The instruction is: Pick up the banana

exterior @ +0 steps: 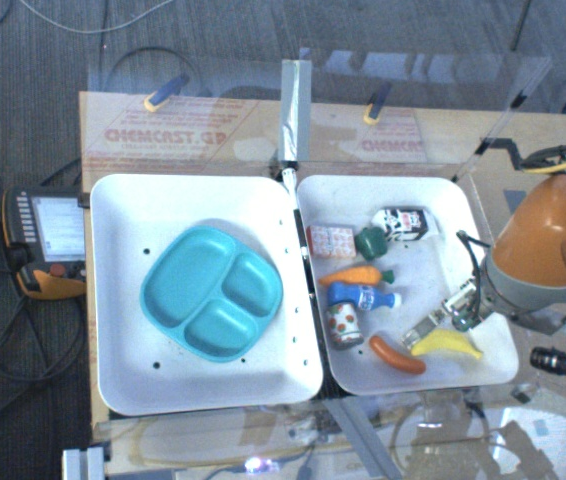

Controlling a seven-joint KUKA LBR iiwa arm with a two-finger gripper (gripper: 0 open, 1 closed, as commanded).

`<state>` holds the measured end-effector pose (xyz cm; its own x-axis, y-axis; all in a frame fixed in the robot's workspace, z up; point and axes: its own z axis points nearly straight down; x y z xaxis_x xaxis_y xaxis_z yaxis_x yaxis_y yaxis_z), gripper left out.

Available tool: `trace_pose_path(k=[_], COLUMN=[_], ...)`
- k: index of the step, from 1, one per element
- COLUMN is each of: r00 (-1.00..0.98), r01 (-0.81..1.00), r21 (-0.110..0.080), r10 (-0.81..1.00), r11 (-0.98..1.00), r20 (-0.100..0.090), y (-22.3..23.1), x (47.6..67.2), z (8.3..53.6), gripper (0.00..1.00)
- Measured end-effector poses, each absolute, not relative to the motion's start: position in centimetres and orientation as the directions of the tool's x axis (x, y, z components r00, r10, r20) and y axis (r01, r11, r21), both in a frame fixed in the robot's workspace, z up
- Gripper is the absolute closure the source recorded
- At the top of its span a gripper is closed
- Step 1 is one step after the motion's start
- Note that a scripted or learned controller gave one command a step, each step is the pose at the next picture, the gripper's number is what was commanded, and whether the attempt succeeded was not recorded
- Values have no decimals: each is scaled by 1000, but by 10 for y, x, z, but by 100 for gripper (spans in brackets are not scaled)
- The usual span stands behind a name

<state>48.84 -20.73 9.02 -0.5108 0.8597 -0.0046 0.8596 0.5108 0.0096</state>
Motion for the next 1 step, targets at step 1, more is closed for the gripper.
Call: trace_pose_path(k=[1], r00=[-768], r01=[640], r21=[1], r10=[640], r11=[768], r20=[0], y=[-223], x=[485], z=[160], gripper=[0])
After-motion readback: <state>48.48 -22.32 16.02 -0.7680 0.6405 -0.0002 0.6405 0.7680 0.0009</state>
